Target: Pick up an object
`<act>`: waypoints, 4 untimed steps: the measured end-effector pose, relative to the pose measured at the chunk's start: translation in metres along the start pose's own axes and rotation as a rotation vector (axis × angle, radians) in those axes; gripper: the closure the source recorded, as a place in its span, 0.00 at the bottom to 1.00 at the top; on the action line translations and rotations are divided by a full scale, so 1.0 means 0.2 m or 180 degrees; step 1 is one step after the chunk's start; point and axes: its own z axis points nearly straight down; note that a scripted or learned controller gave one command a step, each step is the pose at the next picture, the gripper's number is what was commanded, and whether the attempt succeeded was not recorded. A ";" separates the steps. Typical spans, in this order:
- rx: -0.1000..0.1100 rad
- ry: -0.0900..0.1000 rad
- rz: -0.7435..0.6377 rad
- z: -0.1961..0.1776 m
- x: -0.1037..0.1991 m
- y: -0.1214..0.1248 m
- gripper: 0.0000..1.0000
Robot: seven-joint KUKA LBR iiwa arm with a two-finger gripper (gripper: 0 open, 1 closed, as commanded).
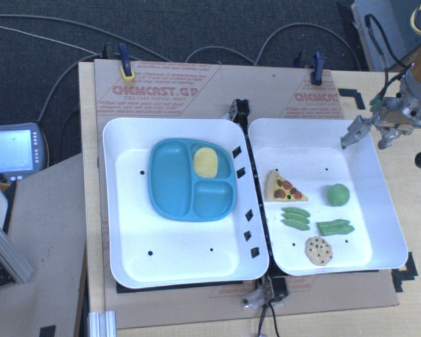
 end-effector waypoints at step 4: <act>-0.0032 -0.0005 -0.0012 0.64 0.02 0.00 0.00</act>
